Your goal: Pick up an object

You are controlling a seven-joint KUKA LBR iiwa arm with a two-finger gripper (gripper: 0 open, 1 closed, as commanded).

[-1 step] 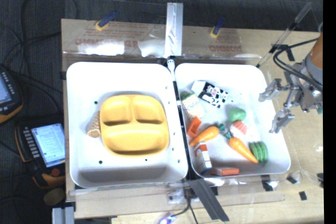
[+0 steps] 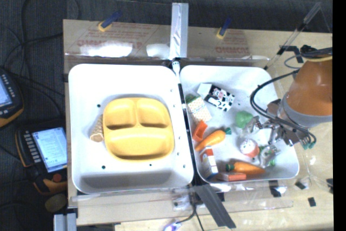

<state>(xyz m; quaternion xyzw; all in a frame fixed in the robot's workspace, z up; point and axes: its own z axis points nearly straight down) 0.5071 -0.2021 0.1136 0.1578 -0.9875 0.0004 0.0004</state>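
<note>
Just beside the hand (image 2: 266, 144) (left) lies a red-white ball (image 2: 248, 147).

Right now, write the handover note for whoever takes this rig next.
Gripper: low over the right bin, among the clutter; finger state unreadable, nothing visibly held.
Items: orange carrot mid-bin, second carrot near the front wall, black-and-white box at the back. Yellow divided tray in the left bin.
Done: no pick confirmed.
Left: grasp and lift one object.

red print on the cardboard sheet (image 2: 162, 43) too blurred to read, no other legible text
</note>
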